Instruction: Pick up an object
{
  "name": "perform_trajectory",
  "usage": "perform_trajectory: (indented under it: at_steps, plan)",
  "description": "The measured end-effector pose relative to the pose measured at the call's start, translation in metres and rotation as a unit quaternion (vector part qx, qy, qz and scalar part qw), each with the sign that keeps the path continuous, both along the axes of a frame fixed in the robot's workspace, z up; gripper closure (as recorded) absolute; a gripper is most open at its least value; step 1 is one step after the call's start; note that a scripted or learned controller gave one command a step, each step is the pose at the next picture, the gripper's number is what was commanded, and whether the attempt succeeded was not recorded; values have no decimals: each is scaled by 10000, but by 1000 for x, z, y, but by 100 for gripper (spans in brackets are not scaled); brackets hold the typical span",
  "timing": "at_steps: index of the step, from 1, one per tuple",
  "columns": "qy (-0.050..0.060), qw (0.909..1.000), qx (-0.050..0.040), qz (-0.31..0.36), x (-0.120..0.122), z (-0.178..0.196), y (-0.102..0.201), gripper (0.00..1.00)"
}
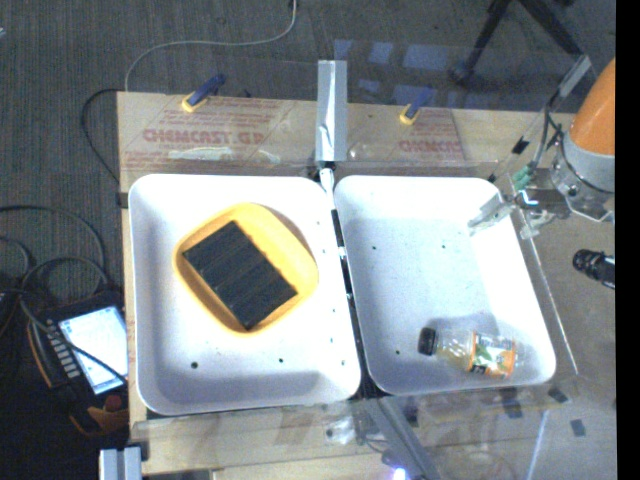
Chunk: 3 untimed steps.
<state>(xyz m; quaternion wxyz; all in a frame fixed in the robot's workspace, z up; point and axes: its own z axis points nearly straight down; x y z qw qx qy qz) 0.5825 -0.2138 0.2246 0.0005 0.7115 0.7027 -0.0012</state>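
Nearest the lower edge of the frame, a small bottle [468,351] with a dark cap and orange label is seen lying on its side in the lower right corner of the right bin [420,268]. Nothing has been picked up yet; the whole grasp is judged to remain. The gripper [505,208] is held at the bin's upper right rim, well apart from the bottle; whether its jaws are apart cannot be told. In the left bin [150,268], a yellow dish [290,238] carrying a dark ribbed slab [240,273] is seen.

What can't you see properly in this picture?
- Camera view, arm: cut off by the right edge.
- Bottle: label too small and blurred to read.
- Dark pad hides the yellow dish's inside.
- Bench front: cut off by the bottom edge.
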Motion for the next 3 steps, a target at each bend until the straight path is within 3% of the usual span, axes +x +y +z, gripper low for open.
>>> perform_trajectory:
  at_steps: [1,2,3]
  plan:
    - [8,9971,19,-760,-53,-19,44,0]
    - [8,10000,20,49,-99,-82,46,0]
    - [-54,9988,-10,491,-96,-133,67,0]
